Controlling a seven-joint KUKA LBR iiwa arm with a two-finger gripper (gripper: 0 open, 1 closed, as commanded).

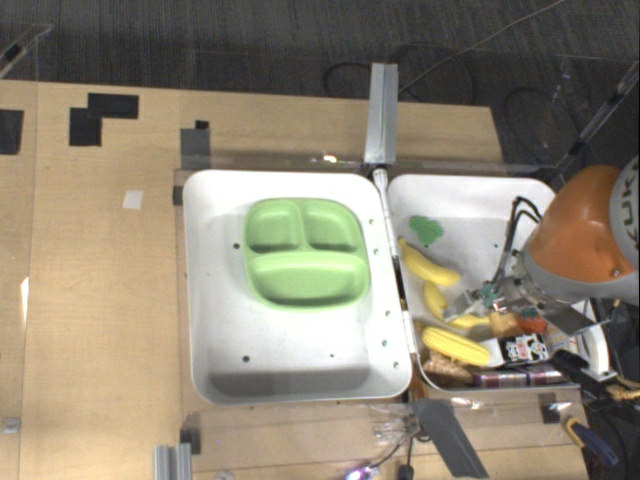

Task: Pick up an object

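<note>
corn cob (457, 346) lies just left of my gripper (497, 303) in the right bin (470, 196); its grip i cannot tell. wooden table (90, 298), dark carpet behind.

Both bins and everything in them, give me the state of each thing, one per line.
Left bin: holds the plate.
Green divided plate: lying flat, upright, compartments bare.
Right bin: holds the loose items.
Bananas: lying on their sides.
Corn cob: lying flat.
Gripper: down among the items.
</note>
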